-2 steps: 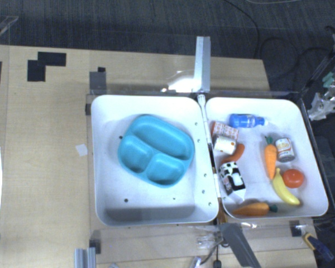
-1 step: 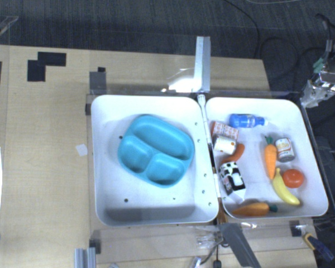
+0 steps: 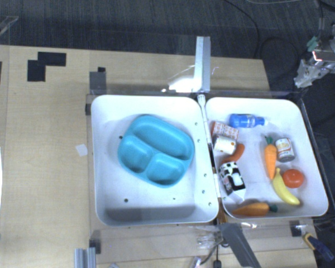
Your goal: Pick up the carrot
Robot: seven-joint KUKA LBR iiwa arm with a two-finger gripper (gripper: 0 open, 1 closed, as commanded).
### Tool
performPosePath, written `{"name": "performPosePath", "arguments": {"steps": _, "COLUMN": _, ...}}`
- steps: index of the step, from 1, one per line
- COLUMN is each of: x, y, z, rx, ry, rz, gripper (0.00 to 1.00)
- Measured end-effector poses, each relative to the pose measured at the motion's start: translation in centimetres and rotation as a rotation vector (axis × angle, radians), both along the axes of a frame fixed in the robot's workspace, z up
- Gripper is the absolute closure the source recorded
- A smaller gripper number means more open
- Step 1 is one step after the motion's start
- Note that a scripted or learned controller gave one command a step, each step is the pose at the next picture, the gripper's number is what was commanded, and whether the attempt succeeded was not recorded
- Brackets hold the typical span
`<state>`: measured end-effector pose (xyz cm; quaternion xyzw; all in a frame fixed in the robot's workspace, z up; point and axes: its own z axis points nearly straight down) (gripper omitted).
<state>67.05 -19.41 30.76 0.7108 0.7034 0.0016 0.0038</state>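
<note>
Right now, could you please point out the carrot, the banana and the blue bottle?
carrot (image 3: 270, 159): camera view, middle of its orange body.
banana (image 3: 283, 189): camera view, middle of its curve.
blue bottle (image 3: 245, 120): camera view, middle of its body.

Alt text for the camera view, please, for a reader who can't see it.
The carrot lies in the right bin among a bottle, can, tomato and banana; the gripper sits above the bin's far right corner. The left bin holds a blue tray.
</note>
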Motion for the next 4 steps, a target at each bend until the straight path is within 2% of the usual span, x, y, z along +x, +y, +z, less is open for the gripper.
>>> {"name": "performPosePath", "arguments": {"steps": 1, "x": 0.0, "y": 0.3, "z": 0.2, "rx": 0.002, "ry": 0.001, "rz": -0.186, "gripper": 1.00}}
{"name": "performPosePath", "arguments": {"steps": 2, "x": 0.0, "y": -0.2, "z": -0.4, "rx": 0.003, "ry": 0.000, "rz": -0.261, "gripper": 1.00}}
{"name": "performPosePath", "arguments": {"steps": 3, "x": 0.0, "y": -0.2, "z": -0.4, "rx": 0.003, "ry": 0.000, "rz": -0.261, "gripper": 0.00}}
{"name": "performPosePath", "arguments": {"steps": 4, "x": -0.1, "y": 0.4, "z": -14.2, "rx": 0.004, "ry": 0.005, "rz": -0.405, "gripper": 0.00}}
